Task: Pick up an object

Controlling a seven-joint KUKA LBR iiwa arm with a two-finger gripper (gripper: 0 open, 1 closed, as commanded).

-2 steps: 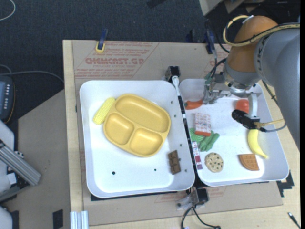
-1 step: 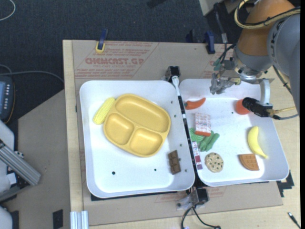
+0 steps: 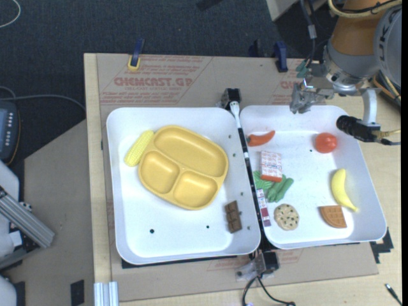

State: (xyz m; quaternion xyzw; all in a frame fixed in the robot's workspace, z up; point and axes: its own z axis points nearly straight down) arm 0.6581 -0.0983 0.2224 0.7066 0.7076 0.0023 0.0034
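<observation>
One pincer [image 3: 301, 104] above right bin's [image 3: 373, 199] far rim, apart from tomato [image 3: 325, 143].

I see the pickable items spread across both bins. In the right bin [image 3: 366, 190]: a red chili [image 3: 261, 138] near the top left, a red tomato [image 3: 325, 143], a white packet [image 3: 271, 163] with red print, green beans [image 3: 275, 186] just below it, a chocolate-chip cookie [image 3: 286, 217], a waffle wedge [image 3: 333, 216] and a banana [image 3: 342, 189] lying lengthwise. In the left bin [image 3: 127, 203]: a yellow sectioned tray [image 3: 183, 166], a corn cob [image 3: 139, 147] touching its left edge, and a chocolate bar [image 3: 233, 216].
</observation>
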